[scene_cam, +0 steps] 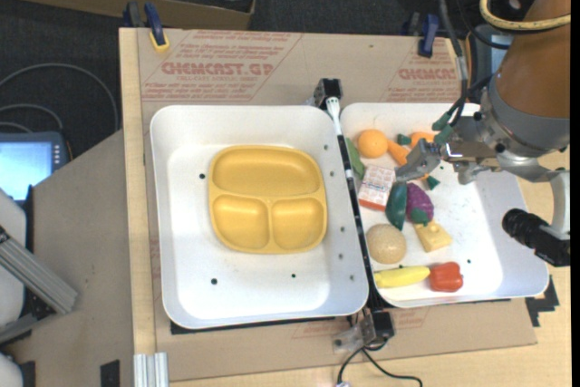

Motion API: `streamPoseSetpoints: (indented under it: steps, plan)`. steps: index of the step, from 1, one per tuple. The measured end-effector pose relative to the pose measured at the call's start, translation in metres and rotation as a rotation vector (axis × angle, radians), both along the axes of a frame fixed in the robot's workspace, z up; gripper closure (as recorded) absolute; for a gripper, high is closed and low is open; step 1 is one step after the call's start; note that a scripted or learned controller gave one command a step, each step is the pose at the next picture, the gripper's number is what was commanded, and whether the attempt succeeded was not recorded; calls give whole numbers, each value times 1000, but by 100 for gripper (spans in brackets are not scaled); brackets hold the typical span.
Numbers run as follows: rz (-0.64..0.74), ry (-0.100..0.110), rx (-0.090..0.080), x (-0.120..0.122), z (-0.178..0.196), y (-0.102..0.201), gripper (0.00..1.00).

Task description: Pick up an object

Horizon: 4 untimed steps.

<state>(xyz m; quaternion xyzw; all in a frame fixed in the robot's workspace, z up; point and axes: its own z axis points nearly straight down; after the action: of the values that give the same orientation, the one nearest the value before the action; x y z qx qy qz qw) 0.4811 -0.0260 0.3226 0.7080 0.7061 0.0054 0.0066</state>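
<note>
Right now the gripper (pixel 424 160) hovers right of centre; its jaws' state is unclear; the purple eggplant (pixel 420 202) lies just below.

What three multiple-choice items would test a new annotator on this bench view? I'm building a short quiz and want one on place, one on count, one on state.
1. Where does the yellow tray lie?
A. left bin
B. right bin
C. on the cardboard

2. How many compartments does the tray have?
A. two
B. three
C. five

3. How does the banana lie?
A. flat on the right bin floor
B. standing upright
C. on the tray

Key: 1 A, it sits in the middle of the left bin; 2 B, one long section above two smaller ones; 3 A, it lies beside the red pepper near the front wall.
</note>
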Motion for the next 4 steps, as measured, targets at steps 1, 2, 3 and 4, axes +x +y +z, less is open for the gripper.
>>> streamPoseSetpoints:
  steps: [1,2,3,4]
  plan:
    - [7,-6,3,-1,214,34,0]
    - [3,11,0,-1,215,34,100]
    - [3,7,-1,0,225,34,100]
    - [4,3,-1,1,235,34,100]
